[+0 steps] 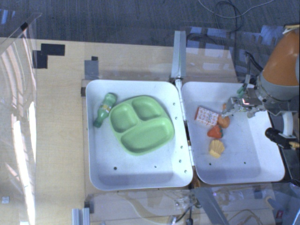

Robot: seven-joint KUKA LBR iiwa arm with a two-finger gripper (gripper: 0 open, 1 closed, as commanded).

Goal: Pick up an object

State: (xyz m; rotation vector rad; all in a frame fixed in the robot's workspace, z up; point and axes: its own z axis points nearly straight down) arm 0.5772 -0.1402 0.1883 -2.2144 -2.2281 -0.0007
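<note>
Nearest the camera, a yellow toy [216, 148] lies in the right bin [262, 170], just below a red piece [214, 132]; the gripper [233, 104] hangs over an orange piece [224, 121], presumably its target; whether it grips cannot be told.

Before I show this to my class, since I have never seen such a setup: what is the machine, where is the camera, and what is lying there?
One camera looks down at a slant on a wooden bench. The grey arm with an orange band reaches in from the right; its tool hangs over the right bin, above small items: a red-and-white packet, an orange piece, a red piece and a yellow piece. Whether it holds anything cannot be told. The left bin holds a green divided plate and a green bottle.
</note>
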